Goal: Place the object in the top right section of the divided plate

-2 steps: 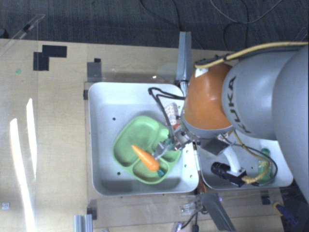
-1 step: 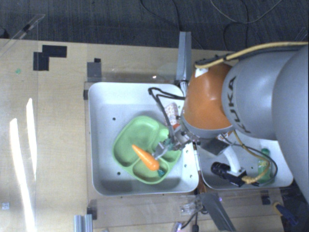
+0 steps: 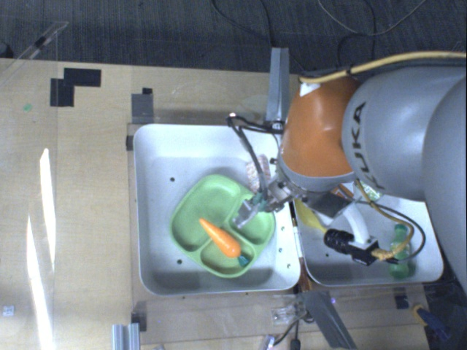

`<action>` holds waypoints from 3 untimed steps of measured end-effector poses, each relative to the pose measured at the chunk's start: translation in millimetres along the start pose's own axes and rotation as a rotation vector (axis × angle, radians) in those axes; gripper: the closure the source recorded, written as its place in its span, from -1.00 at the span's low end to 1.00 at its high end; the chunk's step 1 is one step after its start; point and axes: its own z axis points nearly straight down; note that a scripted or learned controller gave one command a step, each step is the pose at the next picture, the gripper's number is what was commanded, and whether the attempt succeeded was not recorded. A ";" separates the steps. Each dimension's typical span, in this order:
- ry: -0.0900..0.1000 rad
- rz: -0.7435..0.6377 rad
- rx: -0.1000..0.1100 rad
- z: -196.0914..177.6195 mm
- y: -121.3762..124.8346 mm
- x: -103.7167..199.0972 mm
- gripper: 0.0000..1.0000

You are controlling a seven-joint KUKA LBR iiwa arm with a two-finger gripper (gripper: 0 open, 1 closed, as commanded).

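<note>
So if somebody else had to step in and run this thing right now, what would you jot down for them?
Gripper: low over the right side of the green divided plate in the left bin; finger state unclear.
Carrot: lying on the plate, slanting across the ridge between its large left section and its lower section, with the tip toward the upper left. Nothing visibly gripped.
Done: not confirmed, since the carrot is not in the top right section.
Left: get it into the top right section, beside the gripper.

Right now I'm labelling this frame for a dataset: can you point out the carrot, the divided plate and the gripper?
carrot [image 3: 220, 238]: camera view, middle of its orange body.
divided plate [image 3: 191, 208]: camera view, bare green floor of its upper-left section.
gripper [image 3: 250, 208]: camera view, between its fingertips above the plate.
</note>
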 end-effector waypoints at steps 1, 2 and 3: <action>0.001 0.176 0.004 84.9 46.5 -1.7 -1.00; 0.000 0.090 -0.001 26.4 96.0 22.9 -1.00; 0.000 0.089 -0.001 26.6 95.9 23.1 -1.00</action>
